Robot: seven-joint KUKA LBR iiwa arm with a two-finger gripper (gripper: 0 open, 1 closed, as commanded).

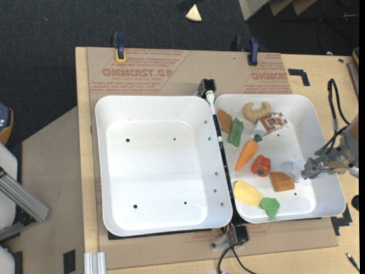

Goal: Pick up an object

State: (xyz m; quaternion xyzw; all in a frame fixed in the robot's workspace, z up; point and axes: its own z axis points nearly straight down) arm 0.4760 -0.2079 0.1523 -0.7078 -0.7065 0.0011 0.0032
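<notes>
Lying just left of jaws (311, 170): brown block (282, 181).

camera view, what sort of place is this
Probably a robotics lab test bench: two white bins sit on a clamped board, toy food such as a carrot lies in the right one, and cables trail nearby.

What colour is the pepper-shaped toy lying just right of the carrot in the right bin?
Red, with a small green stem: the pepper shows clearly in the camera view.

My pincer (311, 169) hangs over the right bin (305, 110), right of the toys (256, 158); the left bin (114, 110) lies beside it.
</notes>
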